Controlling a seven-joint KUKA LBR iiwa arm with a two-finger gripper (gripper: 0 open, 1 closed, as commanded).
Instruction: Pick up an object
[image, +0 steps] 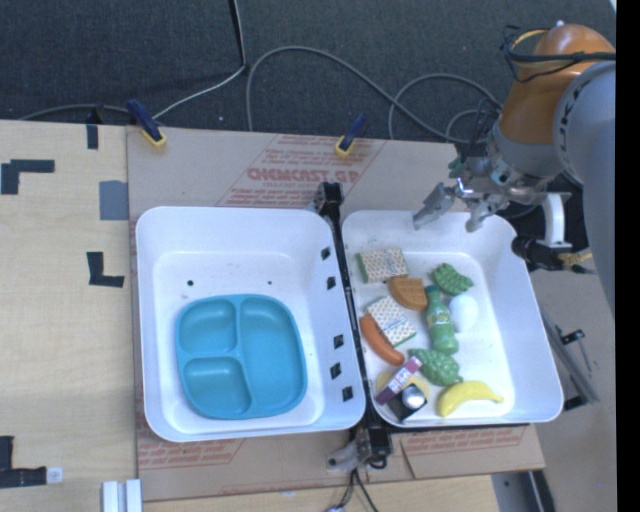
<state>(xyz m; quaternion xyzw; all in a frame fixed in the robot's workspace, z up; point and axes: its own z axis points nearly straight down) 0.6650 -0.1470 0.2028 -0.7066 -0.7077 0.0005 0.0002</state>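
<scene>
From the camera above the bench, my gripper hangs over the far rim of the right bin, just past its far wall. My two fingers are spread apart with nothing between them — one points down-left, the other sits to its right, near the bin's far right corner. My grey arm with its orange band comes in from the far right.

Everything I might pick lies in the right bin, all of it nearer than my fingers and apart from them. Closest to me is a checkered cracker by the far left part of the bin. Just near of it sit a brown bread-like piece and a second checkered cracker. To the right, a green leafy vegetable lies above a green bottle, and a white egg-shaped piece touches the bottle's right side. An orange sausage lies at a slant along the left wall. Nearer still there is a green broccoli-like piece, a small box with a purple stripe, a dark round thing I cannot name, and a yellow banana at the near right.

The left bin holds a blue divided plate — three compartments — lying in its near half.
</scene>
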